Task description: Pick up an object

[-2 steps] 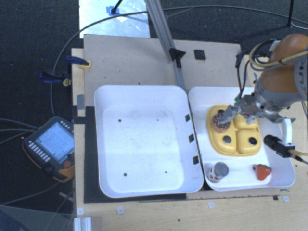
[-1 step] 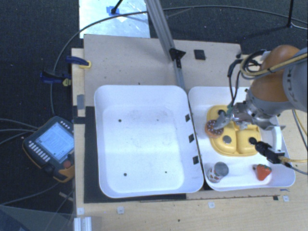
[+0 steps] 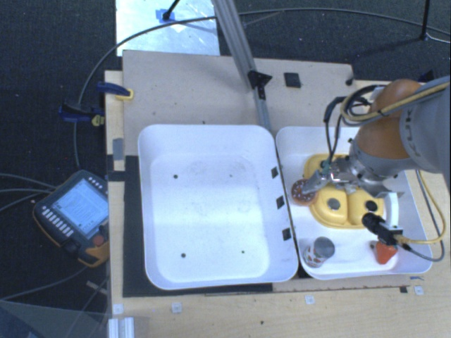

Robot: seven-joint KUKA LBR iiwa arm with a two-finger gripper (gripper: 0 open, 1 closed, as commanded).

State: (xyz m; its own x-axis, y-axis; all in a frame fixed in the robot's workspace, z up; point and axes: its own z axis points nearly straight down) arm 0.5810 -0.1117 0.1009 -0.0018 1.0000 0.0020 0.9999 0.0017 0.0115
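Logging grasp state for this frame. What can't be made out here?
- Gripper: fingers too small and blurred in the camera view to read.
- Yellow object: upper part hidden under the arm's wrist.
- Orange object: partly behind a black cable fitting.
- Right bin: far side covered by the arm.

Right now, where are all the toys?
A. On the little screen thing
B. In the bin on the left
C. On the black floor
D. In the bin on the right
D: the yellow toy, the brown round thing and the little cup all lie in the right bin, under the hand.
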